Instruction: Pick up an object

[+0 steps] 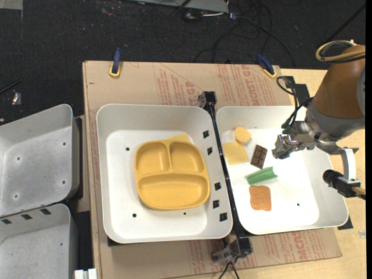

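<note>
Can't tell the pincer's (283, 147) grip; it hovers right of a flat brown chocolate bar (260, 155).

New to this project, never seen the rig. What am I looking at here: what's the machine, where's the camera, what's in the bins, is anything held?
One fixed camera looks down at a slant on a bench with two shallow white bins. The grey and orange robot arm reaches in from the right; its tool hangs over the right bin. I can't tell whether it is open or shut, and nothing visibly sits in it.

The left bin holds a yellow divided tray. The right bin holds small toy-food-like pieces: a round yellow piece, a pale yellow slice, a brown bar, a green stick and an orange piece. The job is to pick one up.
</note>
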You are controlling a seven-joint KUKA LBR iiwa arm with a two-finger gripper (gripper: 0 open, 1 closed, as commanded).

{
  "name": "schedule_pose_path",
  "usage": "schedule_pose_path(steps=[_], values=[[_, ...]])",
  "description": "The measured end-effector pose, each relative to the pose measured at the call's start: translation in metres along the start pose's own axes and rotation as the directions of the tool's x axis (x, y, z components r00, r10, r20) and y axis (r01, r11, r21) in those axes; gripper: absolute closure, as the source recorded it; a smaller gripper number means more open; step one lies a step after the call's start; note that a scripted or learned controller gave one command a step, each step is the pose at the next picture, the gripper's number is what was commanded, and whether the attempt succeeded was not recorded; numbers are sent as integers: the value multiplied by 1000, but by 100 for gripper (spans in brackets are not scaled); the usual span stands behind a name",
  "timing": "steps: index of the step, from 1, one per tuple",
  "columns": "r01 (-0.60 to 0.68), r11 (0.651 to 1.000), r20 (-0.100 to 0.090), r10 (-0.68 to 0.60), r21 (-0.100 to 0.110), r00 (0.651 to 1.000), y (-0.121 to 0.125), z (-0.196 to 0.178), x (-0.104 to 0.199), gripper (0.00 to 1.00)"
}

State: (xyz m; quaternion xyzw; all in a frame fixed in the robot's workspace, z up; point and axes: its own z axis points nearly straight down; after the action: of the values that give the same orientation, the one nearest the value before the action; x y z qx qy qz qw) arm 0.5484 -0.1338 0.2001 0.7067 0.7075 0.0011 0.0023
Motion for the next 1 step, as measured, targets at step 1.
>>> schedule_pose_path(steps=[1], values=[[1, 1000, 0, -1, 0, 1000, 1, -53, 0, 100]])
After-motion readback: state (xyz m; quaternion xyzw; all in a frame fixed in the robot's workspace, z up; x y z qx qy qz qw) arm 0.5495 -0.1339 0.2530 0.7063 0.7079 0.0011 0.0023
